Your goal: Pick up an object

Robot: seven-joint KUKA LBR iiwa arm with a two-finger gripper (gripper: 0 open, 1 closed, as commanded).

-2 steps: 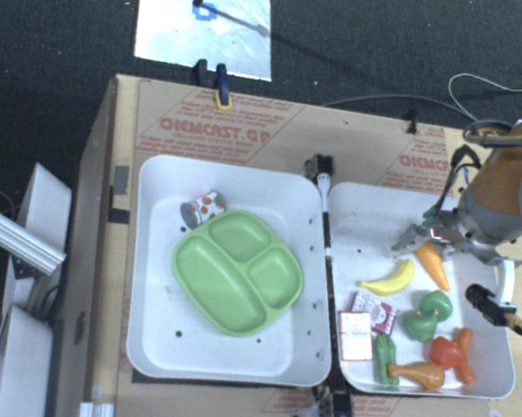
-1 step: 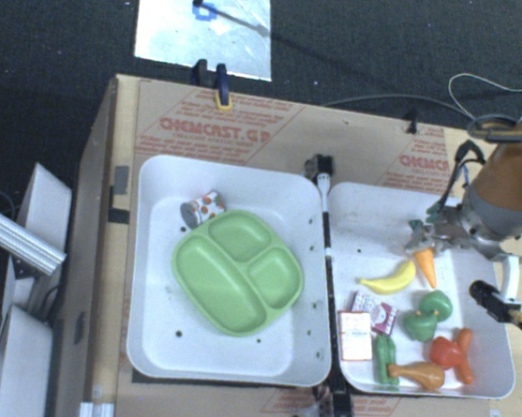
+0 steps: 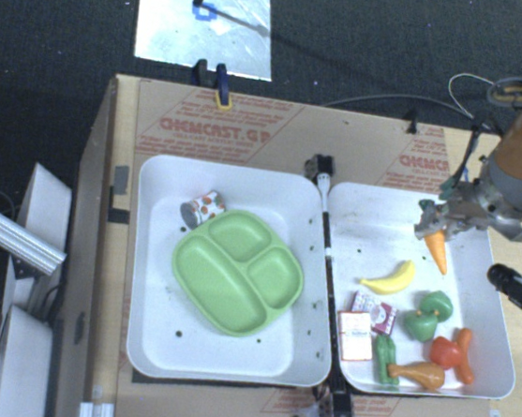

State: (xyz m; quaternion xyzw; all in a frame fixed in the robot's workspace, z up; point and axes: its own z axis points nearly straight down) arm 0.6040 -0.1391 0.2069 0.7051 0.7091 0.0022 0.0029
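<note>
The gripper [image 3: 440, 227] hangs over the back of the right bin [image 3: 360, 206], and a carrot [image 3: 437, 250] sits between its fingers: a small orange cone, point down and slightly tilted, its thick end up in the gripper, its tip above the bin floor.

Below it in the same bin lie a banana [image 3: 388, 279], a green pepper [image 3: 427, 316], a red-and-orange toy [image 3: 452, 353], a drumstick [image 3: 418, 372], a green piece [image 3: 383, 359] and two small cartons [image 3: 356, 334], all crowded toward the near half.

The left bin [image 3: 158, 237] holds a green divided plate [image 3: 237, 271] and, touching the plate's far left edge, a small patterned can [image 3: 201, 210] on its side.

Both white bins rest on a brown board [image 3: 242, 130] printed with red lettering. Beyond it is dark carpet with a shiny sheet [image 3: 209, 17] lying on it; a metal rail [image 3: 12, 236] crosses at the left.
</note>
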